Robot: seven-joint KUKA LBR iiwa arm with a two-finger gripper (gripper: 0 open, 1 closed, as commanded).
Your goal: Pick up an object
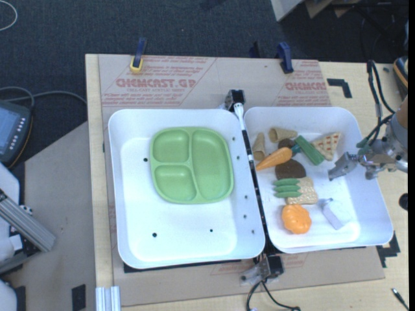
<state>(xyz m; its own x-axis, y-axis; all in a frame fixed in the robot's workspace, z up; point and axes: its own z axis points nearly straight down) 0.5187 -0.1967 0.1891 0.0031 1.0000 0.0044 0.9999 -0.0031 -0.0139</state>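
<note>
- Gripper hangs over the right bin, near its right wall, entering from the bench's right edge; its grey fingers reach toward the bin's middle, and I cannot tell whether they are spread or pressed together. Nothing shows between them.
- Carrot lies in the right bin's left half, long axis slanted, thick end with green top toward the upper right, narrow tip pointing lower left toward the bin's left wall.
- Just below it: a dark brown piece, green pea pods on a cracker, then an orange fruit.
- A waffle wedge sits near the far wall.
- Left bin carries a green divided plate toward its far half.
</note>
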